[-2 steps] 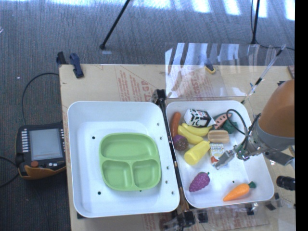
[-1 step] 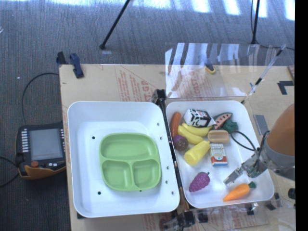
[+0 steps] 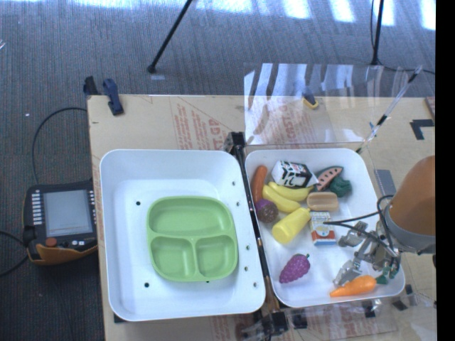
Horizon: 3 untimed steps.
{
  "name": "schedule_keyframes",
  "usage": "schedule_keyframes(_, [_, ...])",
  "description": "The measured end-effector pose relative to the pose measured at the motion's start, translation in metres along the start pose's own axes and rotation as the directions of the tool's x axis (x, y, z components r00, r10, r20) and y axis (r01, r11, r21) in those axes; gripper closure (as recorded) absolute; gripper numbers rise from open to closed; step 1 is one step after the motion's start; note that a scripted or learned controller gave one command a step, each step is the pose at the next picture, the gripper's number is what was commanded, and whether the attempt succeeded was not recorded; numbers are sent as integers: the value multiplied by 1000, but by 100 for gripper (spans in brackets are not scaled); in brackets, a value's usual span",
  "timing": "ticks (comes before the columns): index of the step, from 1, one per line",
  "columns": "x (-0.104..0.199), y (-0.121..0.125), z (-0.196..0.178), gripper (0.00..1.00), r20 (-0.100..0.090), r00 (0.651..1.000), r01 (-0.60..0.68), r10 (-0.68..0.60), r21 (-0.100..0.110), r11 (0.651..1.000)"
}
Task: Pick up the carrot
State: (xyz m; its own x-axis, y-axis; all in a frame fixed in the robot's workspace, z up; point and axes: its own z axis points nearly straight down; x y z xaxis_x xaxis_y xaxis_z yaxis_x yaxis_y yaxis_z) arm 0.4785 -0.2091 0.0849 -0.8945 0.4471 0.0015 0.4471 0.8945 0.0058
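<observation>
The carrot [image 3: 353,286] is orange with a green top. It lies on its side in the near right corner of the right bin [image 3: 359,158]. My gripper [image 3: 367,264] hangs just above and behind the carrot, close to its green end. The grey arm with its orange band [image 3: 419,204] comes in from the right. From this angle I cannot make out whether anything is gripped.
The right bin also holds a purple grape bunch [image 3: 295,268], a yellow bottle [image 3: 291,226], a small red-and-white box [image 3: 323,234], bananas [image 3: 284,194], a milk carton [image 3: 293,174] and several other toy foods. A green divided plate [image 3: 192,236] sits in the left bin [image 3: 121,190].
</observation>
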Motion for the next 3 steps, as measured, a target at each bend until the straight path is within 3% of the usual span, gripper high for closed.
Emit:
schedule_keyframes(1, [0, 0, -6, 100, -6, 1000, -11, 11, -3, 1000])
schedule_keyframes(2, [-1, 1, -6, 0, -2, 1000, -12, 12, -4, 1000])
schedule_keyframes(3, [0, 2, -12, 100, -7, 1000, -21, 21, -7, 1000])
